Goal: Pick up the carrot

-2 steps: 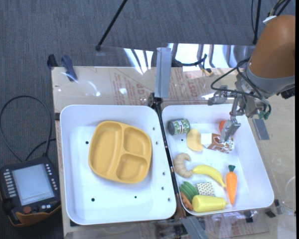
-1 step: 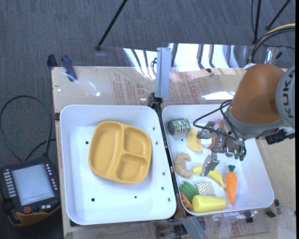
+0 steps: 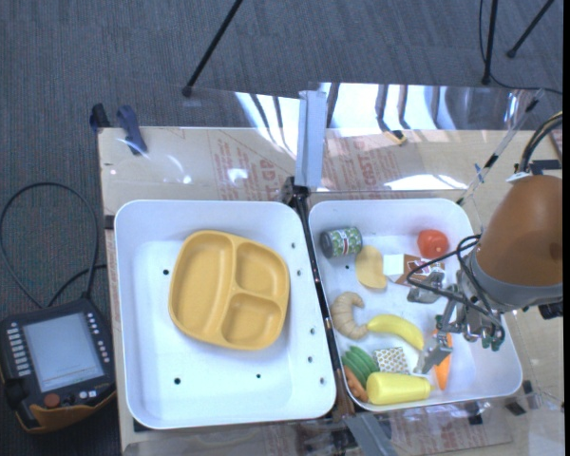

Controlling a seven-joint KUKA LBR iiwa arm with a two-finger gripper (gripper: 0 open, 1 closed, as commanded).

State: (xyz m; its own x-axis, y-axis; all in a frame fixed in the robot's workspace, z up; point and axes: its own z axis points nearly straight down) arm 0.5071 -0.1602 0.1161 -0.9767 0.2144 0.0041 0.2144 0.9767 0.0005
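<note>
Pincer (image 3: 438, 351), open & holding nothing, hangs w/ tips just beside the carrot (image 3: 443, 372), which lies just right of the yellow block (image 3: 396, 387) near the right bin's (image 3: 499, 388) front wall, so closing may clip the block, or nudge the carrot vs. the wall.

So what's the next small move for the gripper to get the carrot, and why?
Probably a short straight descent: the gripper hangs in the right bin, just above the carrot by the bin's near right corner, and the carrot lies clear of the yellow block.
</note>
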